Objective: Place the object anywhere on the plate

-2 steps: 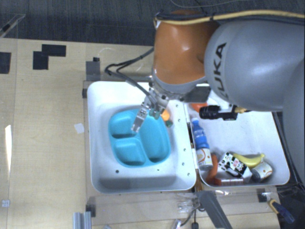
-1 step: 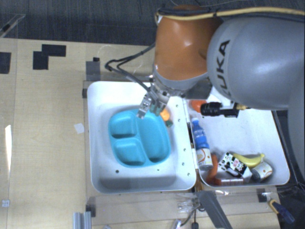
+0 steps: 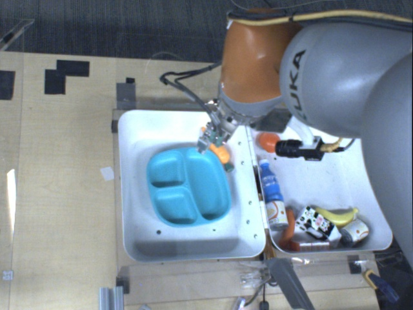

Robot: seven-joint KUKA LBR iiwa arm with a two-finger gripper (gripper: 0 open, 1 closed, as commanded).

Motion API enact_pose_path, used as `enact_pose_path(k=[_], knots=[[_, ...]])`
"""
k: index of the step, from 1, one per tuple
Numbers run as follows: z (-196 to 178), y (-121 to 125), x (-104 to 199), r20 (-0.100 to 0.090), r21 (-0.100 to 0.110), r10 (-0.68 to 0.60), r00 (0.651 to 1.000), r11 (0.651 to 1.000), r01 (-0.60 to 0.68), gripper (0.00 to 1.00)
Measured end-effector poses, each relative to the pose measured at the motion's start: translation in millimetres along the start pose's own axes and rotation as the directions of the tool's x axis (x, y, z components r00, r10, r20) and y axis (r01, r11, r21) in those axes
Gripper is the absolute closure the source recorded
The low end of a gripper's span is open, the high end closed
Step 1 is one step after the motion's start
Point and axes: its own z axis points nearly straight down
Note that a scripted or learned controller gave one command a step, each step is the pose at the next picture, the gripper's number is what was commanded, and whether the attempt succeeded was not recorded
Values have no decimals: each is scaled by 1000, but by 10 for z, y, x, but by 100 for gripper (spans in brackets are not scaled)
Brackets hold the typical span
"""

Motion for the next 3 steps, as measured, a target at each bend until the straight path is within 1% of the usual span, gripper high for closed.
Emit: enact_pose_path(k=[1,2,3], knots=[[-2,1,0,0,0,0,1000,1000,0,0],[-125,19,-11,5,-7,-2,1000,1000,2,100],[-124,19,-10,5,-7,-2,1000,1000,2,0]])
